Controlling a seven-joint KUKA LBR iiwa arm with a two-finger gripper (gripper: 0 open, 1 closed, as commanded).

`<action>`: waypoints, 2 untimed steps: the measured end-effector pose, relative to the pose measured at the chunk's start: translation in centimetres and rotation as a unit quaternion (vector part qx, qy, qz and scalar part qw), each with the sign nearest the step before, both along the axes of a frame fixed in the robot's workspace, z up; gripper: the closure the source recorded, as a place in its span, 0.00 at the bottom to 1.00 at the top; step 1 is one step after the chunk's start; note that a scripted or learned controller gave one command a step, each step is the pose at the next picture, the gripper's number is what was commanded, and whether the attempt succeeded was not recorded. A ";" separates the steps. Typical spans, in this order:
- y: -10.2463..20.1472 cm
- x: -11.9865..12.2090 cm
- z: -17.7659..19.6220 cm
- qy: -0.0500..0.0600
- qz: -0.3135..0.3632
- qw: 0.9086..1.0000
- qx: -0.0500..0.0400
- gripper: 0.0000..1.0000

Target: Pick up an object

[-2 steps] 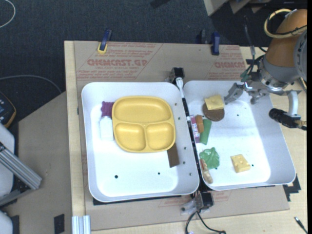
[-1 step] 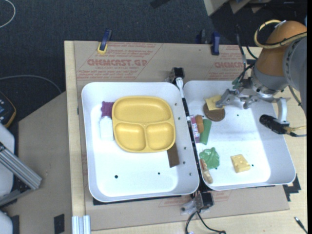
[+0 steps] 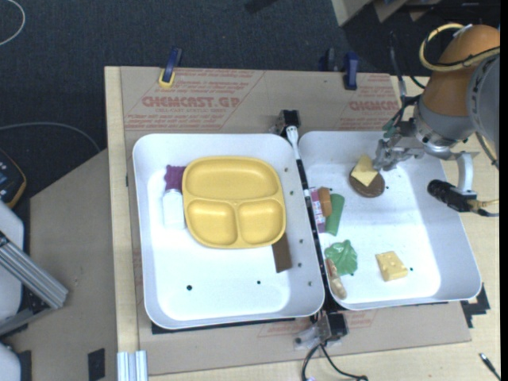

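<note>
My gripper point(image 3: 386, 155) hangs over the upper part of the right bin point(image 3: 444, 213), just right of a yellow wedge on a brown disc point(image 3: 366, 179). The wedge lies beside the fingertips, not between them. Lower in the same bin sit a yellow cheese block point(image 3: 391, 266), a green leafy piece point(image 3: 342, 255), a green strip point(image 3: 335, 213) and a brown-red bar point(image 3: 320, 206) along the left wall.
The left bin point(image 3: 159, 276) holds a yellow divided tray point(image 3: 234, 201), a purple piece point(image 3: 174, 177), a white bottle point(image 3: 172, 209) and a brown block point(image 3: 281, 255). A tan piece point(image 3: 336, 281) lies at the right bin's lower left.
</note>
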State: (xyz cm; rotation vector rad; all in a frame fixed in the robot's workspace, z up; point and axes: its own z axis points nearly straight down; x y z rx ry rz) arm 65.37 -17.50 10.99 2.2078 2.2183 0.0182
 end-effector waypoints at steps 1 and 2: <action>0.3 -0.7 4.8 0.006 -0.002 1.000 -0.001 1.00; -0.2 -1.1 9.6 0.004 -0.002 1.000 -0.001 1.00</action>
